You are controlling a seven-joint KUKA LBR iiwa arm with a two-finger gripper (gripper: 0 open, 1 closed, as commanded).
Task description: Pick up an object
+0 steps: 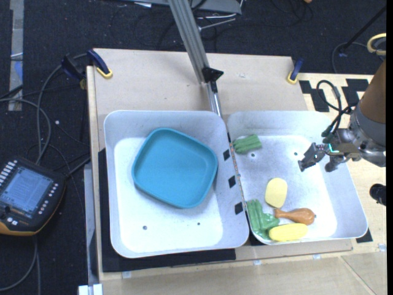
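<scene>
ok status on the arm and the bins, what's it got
Tool over the right white bin, nothing visibly held. Toy food clustered at the bin's near side: pale yellow oval piece, brown drumstick. Blue square plate in the left bin, clear of the tool.
</scene>
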